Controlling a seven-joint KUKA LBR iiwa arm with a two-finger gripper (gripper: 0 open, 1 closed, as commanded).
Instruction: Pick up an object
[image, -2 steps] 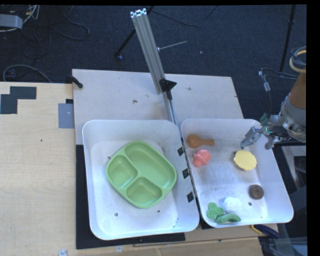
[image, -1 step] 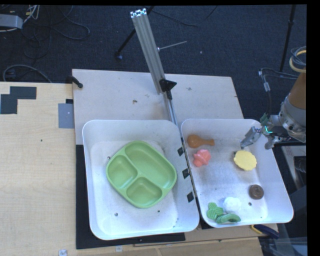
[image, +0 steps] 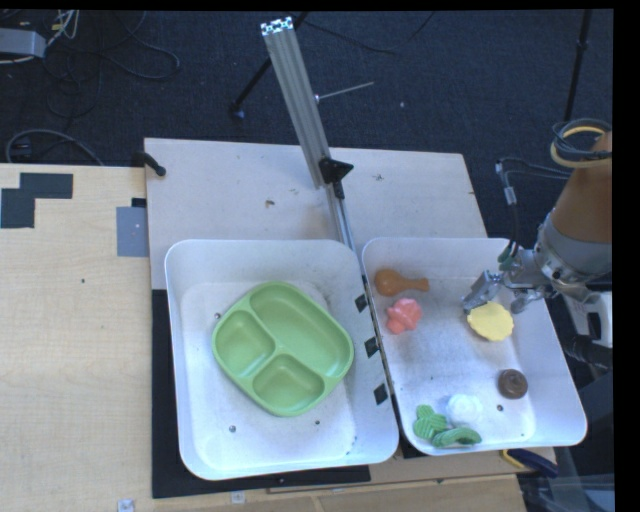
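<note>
Over the right bin (image: 560, 425), the arm (image: 585, 215) comes in from the right and its gripper (image: 497, 291) hangs low just above a yellow object (image: 491, 322), its fingers spread apart with nothing between them, the yellow piece sitting right below and seemingly touching the tips. Elsewhere on that bin's floor lie an orange drumstick-shaped toy (image: 397, 284), a pink lump (image: 404, 316) just beneath it, a small brown disc (image: 513, 383), and a green item (image: 443, 429) beside a white one (image: 464, 406) near the front edge. Across in the left bin (image: 190, 400), a green divided plate (image: 282, 347) lies flat, tilted at an angle to the walls.

no readable text, labels, brands or numbers on anything
</note>
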